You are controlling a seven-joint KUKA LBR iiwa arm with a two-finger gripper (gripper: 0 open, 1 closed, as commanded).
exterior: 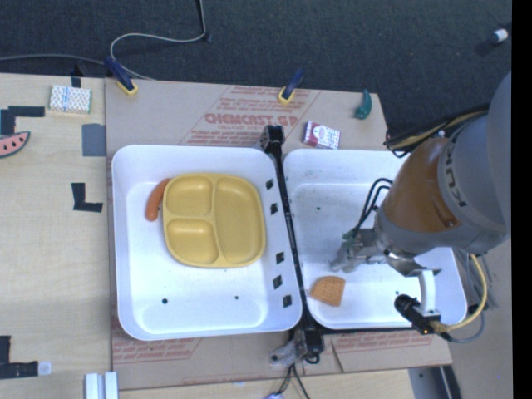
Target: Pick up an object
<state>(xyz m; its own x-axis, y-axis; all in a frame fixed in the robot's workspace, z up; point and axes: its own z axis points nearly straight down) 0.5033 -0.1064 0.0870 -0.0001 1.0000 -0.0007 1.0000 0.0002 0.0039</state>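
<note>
Arm: reaches in from the right over the right bin.
Pincer: low in the right bin, above the waffle piece; open or closed, cannot tell.
Waffle piece: lower part of the right bin, apart from the pincer.
Left bin: yellow divided plate; orange sausage touching its left edge.

Robotics lab bench: 2 white bins on clamped cardboard, tape marks, loose cable, grey arm, dark carpet.
</note>
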